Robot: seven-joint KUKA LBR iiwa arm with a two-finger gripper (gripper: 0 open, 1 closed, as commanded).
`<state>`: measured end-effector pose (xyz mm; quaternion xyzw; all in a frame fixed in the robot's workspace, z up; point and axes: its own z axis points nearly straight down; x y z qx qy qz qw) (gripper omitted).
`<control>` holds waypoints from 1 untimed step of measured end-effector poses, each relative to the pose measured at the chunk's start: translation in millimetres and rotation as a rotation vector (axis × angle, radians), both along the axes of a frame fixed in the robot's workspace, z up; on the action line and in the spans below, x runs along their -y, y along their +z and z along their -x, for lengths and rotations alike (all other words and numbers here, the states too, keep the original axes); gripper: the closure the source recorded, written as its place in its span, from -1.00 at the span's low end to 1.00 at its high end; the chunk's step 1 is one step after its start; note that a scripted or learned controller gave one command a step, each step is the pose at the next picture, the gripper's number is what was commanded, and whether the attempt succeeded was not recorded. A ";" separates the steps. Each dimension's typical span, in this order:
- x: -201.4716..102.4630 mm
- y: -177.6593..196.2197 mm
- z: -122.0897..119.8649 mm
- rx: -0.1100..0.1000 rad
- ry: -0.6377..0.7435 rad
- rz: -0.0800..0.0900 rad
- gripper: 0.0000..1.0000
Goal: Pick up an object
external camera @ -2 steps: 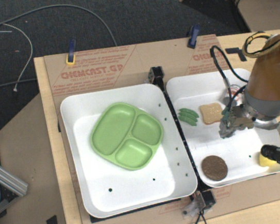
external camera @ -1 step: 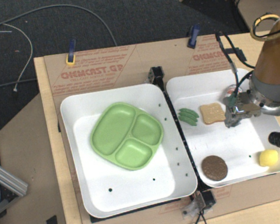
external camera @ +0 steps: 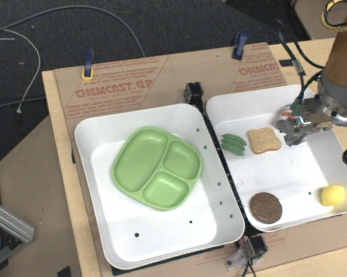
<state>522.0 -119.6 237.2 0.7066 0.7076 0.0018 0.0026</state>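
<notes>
The gripper (external camera: 291, 125) hovers over the right bin (external camera: 272, 104), just right of the tan toast slice (external camera: 265, 140); whether it is released or clenched cannot be told. Centre over the toast slice before descending, staying clear of the green leafy piece (external camera: 233, 143) beside it.

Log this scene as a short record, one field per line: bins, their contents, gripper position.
left bin: holds a green divided plate
right bin: holds a green leafy piece, a tan toast slice, a brown round patty, a yellow lemon
gripper: over the right bin's upper right area, just right of the toast slice
held object: none seen
</notes>
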 end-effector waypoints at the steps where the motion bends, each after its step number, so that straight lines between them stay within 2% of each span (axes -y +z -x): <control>1: -46.2 6.1 -14.4 -0.003 0.005 -0.003 1.00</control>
